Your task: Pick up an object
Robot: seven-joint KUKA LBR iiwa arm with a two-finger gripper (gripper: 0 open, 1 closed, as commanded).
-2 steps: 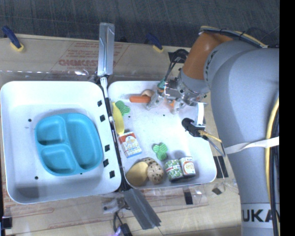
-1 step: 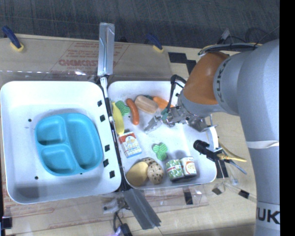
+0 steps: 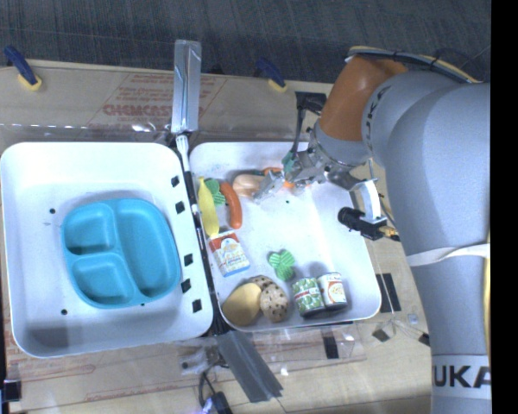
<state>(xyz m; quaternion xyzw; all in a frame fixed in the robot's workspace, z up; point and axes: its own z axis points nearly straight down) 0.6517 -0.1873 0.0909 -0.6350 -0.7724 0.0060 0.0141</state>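
The grey arm [image 3: 414, 188] is seen reaching in from the right over the right bin [image 3: 354, 257], with the gripper [image 3: 281, 179] lowered at the bin's upper middle, just beside a pale tan object [image 3: 247, 182] lying lengthwise left to right. How the gripper stands cannot be told. A blue divided tray [image 3: 119, 250] is held in the left bin [image 3: 34, 188].

Your grey arm [image 3: 432, 188] is reaching in from the right, its thick body filling that side and bending leftward. The orange band [image 3: 354, 93] is sitting just above the wrist. The tool [image 3: 281, 179] is pointing down and left, its tips perhaps slightly parted, though blur hides them.
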